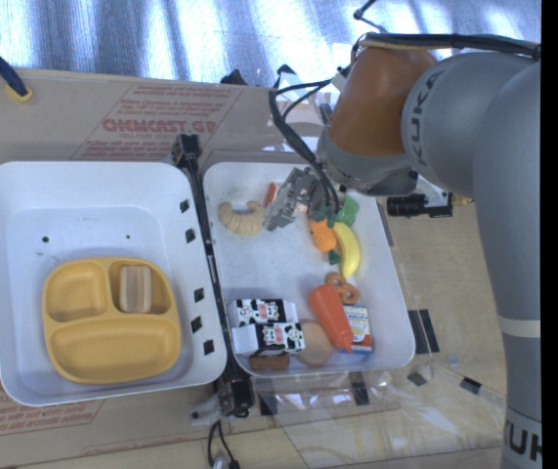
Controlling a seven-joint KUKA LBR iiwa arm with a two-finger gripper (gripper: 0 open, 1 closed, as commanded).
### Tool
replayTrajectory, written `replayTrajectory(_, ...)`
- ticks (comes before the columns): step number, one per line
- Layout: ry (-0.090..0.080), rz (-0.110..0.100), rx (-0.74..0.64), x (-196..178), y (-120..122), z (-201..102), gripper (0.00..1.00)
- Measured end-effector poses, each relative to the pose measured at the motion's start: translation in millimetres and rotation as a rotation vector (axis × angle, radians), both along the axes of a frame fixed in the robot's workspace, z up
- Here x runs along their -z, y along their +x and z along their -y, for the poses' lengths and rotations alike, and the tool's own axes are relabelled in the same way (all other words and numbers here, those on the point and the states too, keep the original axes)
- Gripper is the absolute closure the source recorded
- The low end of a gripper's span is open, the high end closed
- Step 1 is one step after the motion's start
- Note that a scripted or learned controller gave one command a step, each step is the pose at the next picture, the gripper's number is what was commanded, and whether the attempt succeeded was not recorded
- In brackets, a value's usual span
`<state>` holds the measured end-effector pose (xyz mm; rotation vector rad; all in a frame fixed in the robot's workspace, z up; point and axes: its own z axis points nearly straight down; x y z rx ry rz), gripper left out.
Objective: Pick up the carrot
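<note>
The carrot, a fat orange cone, lies in the right bin near its front right corner, between the milk cartons and a small orange-and-blue box. My gripper hangs low over the back of that bin, well behind the carrot, between a tan croissant-shaped piece and a small orange piece with a green top. A small red bit shows just left of the gripper.
A yellow banana and a pretzel lie between the gripper and the carrot. A brown piece and a tan one sit at the front wall. The left bin holds a yellow divided tray.
</note>
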<state>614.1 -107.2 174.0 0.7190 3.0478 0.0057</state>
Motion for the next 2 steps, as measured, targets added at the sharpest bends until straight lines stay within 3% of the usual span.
replayTrajectory(1, -0.002, -0.005, 0.314, -58.8, 25.2, 46.6, 1.00)
replayTrajectory(2, -0.001, -0.008, 0.314, -57.4, 24.9, 45.6, 0.00)
